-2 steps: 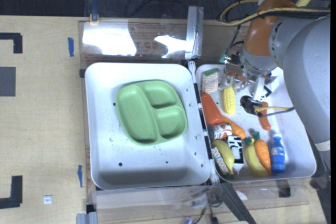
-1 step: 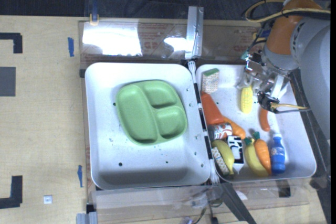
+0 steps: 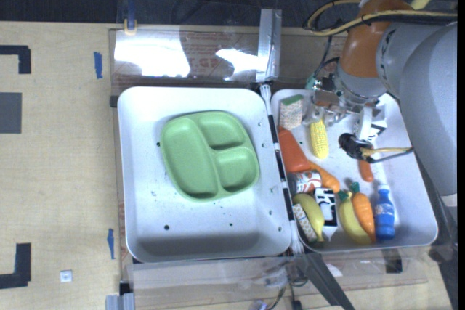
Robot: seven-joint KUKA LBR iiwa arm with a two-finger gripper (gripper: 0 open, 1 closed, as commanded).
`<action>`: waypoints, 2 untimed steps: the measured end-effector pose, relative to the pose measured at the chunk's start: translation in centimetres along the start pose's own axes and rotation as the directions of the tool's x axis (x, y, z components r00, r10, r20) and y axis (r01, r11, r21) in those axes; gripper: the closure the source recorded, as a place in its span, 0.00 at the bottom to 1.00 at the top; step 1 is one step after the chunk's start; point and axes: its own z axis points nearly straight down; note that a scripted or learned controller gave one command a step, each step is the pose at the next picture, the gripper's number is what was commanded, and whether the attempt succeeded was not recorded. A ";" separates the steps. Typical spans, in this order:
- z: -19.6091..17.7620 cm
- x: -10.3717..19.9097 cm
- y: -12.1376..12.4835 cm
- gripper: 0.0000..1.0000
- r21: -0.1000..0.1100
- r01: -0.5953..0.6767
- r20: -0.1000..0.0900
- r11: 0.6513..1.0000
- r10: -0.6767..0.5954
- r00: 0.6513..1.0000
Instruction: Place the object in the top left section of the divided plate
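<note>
Two white bins (image 3: 138,178); the left holds one green plate (image 3: 209,154). The right holds one corn cob (image 3: 318,139), two bananas (image 3: 312,214), one bottle (image 3: 383,210) and several carrots (image 3: 292,151).

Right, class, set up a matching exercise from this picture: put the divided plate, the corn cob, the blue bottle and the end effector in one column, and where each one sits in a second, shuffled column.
Things:
1. divided plate
2. corn cob
3. blue bottle
4. end effector

Places:
A. near right corner of the right bin
B. middle of the left bin
C. hanging over the far end of the right bin
D. far half of the right bin, just below the end effector

Pairs: 1-B, 2-D, 3-A, 4-C
</note>
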 end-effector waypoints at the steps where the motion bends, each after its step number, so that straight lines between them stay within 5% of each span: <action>1: 0.0 0.2 0.0 1.00 -0.001 -0.024 0.001 1.000 0.024 1.000; 2: -9.7 2.7 -0.7 1.00 0.001 -0.281 0.003 0.960 0.281 0.960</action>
